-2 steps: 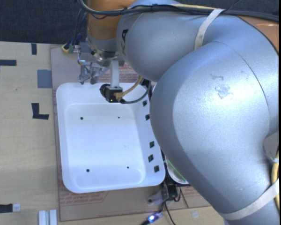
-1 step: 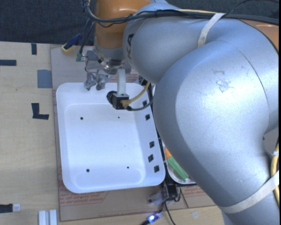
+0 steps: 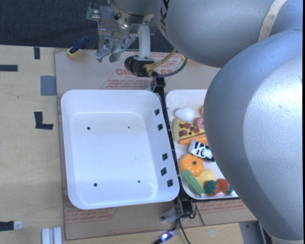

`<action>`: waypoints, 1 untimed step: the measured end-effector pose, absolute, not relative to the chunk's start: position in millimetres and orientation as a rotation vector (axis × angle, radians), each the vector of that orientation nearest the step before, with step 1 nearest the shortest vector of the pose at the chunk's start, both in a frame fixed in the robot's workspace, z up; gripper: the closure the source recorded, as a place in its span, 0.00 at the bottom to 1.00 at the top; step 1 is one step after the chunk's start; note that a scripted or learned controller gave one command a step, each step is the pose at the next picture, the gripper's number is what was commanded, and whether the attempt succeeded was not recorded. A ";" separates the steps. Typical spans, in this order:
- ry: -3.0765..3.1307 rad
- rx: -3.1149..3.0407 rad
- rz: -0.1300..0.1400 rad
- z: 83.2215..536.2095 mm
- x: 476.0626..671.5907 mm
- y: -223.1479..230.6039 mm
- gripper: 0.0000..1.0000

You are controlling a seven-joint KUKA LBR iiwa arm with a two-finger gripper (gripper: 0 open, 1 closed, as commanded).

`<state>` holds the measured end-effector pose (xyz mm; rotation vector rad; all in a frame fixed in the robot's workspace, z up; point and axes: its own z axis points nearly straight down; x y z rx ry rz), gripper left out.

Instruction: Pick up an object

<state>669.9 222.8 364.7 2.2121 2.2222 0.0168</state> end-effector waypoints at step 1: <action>2.228 2.223 -0.021 265.7 666.8 233.1 1.00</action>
